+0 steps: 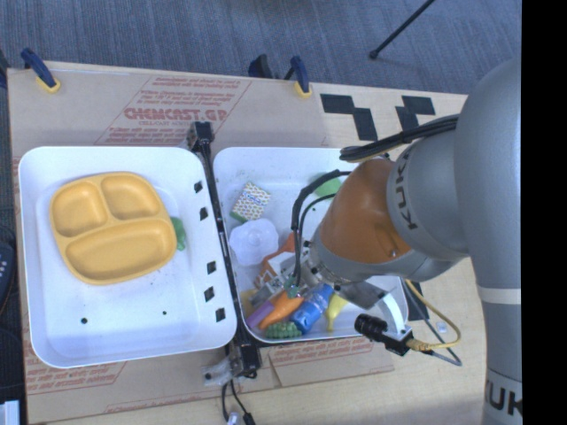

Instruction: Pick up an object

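At the near edge of the right bin [266,162], a heap of small things lies packed against the front wall: a green bumpy piece [282,330], a carrot [282,310], a blue wrapped piece [310,312] and a yellow piece [337,306]. The carrot's long axis runs on a slant, its pointed end toward the near left corner and its thick end up toward the right. The blue piece lies just beside it, slanted the same way. These things touch or overlap, so there is little open room between them, and the bin's front wall and the divider close them in on two sides.

The gripper [297,282] hangs right above this heap, under the arm's orange band [359,215]. Whether it is wide, narrow or holding anything cannot be told, since the wrist covers it.

Farther back in the same bin lies a pale round lid [252,240], and beyond it a small checkered packet [251,201], tilted. A green thing [326,184] peeks out by the arm near the back wall. The back left part of this bin has bare floor.

The left bin [115,321] holds a yellow divided tray [112,226], with a small green thing [180,234] touching its right edge. The floor nearer than the tray is bare.
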Robot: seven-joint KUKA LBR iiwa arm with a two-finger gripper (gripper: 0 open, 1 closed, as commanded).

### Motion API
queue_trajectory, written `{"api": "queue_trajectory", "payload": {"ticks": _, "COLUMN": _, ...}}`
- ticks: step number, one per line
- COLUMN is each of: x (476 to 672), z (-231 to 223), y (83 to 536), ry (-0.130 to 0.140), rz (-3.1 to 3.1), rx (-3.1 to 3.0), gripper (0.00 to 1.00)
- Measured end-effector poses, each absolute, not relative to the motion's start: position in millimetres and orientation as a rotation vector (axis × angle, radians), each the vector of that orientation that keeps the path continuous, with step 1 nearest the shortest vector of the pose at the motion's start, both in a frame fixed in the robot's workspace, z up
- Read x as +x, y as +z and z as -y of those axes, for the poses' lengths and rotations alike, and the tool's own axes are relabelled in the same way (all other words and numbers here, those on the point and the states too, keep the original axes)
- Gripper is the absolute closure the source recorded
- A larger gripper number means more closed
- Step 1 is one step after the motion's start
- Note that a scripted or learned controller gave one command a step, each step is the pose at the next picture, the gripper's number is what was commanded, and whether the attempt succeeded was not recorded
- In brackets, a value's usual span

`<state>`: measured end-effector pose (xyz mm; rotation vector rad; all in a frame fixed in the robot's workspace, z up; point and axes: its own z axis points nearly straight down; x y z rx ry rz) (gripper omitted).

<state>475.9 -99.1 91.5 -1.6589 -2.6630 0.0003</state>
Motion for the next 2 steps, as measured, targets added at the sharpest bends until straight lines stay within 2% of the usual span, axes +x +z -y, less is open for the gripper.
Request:
{"api": "queue_trajectory", "payload": {"ticks": 1, "x": 475.8, "z": 98.7, "y": 91.4, "ry": 0.001, "rz": 2.765, "rx": -1.478, "gripper": 0.0}}
{"api": "queue_trajectory", "payload": {"ticks": 2, "x": 476.1, "z": 97.8, "y": 91.5, "ry": -0.001, "rz": 3.023, "rx": -0.834, "gripper": 0.0}}
